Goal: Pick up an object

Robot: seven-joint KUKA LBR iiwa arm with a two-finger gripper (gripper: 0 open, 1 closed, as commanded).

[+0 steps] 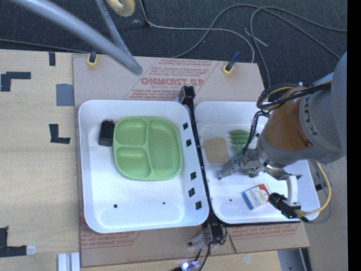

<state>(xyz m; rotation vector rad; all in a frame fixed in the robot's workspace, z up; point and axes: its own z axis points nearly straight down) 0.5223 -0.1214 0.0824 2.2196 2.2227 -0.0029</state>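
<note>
- My gripper [230, 170] sits low in the right bin [225, 210], just right of the black divider; fingers spread apart, nothing between them.
- Tan block [215, 149] lies just above my fingertips, near the divider edge.
- Green item [240, 139] sits right beside the tan block, partly under my wrist.
- Small blue-and-white packet [255, 196] rests near the bin's front rim, open white floor to its left.
- Left bin [135, 219]: green divided plate [148, 149] centred, black object [106, 132] touching its left edge; wide bare floor along the front.
</note>
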